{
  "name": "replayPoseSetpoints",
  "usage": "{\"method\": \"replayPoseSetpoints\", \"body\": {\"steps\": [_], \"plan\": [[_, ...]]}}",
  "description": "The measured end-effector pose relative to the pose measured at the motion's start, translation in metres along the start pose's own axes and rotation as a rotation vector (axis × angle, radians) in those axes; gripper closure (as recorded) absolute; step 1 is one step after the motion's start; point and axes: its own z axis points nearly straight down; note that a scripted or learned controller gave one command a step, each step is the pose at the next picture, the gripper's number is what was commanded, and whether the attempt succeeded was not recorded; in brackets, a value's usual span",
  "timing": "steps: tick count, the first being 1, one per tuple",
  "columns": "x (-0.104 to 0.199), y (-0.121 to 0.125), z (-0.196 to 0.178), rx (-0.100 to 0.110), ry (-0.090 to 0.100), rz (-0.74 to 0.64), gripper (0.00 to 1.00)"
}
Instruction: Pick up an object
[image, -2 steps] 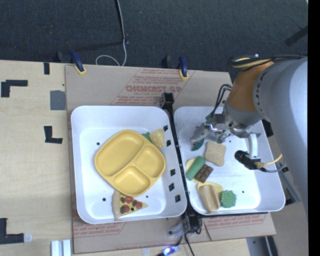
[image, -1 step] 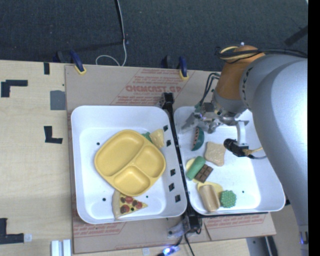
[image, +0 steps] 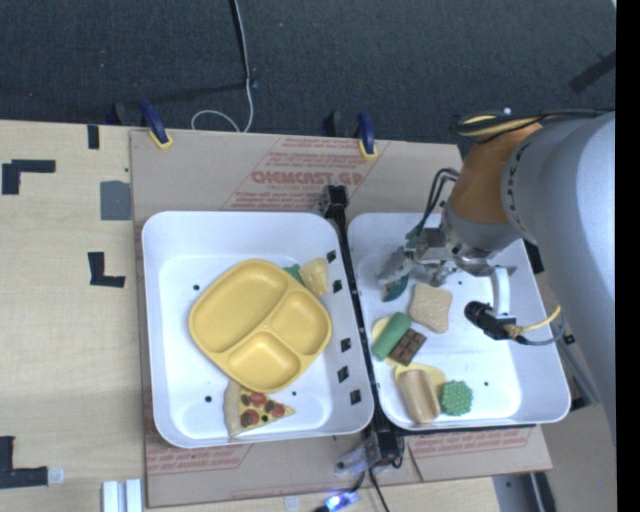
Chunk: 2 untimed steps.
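My gripper (image: 408, 268) hangs low over the back left of the right bin (image: 500, 410), its fingers spread open with nothing between them. Just below its tips lies a small dark teal piece (image: 396, 290). A tan bread slice (image: 432, 308) lies right beside it. Further forward are a green block (image: 389, 335), a brown chocolate bar (image: 407, 347), a hot dog bun (image: 418, 392) and a green broccoli head (image: 457, 398).
The left bin (image: 160, 250) holds a yellow divided plate (image: 262, 322), a pizza slice (image: 255, 408) at its front and a pale cheese wedge (image: 316, 275) near the divider. The grey arm with its orange band (image: 485, 185) crosses the right bin's back right.
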Motion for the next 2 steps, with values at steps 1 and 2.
{"method": "replayPoseSetpoints", "body": {"steps": [1,2], "plan": [[0.001,0.001,-0.01,-0.001,0.0,-0.002,1.0],[0.068,-0.035,-0.105,-0.005,0.004,-0.007,1.0]]}}
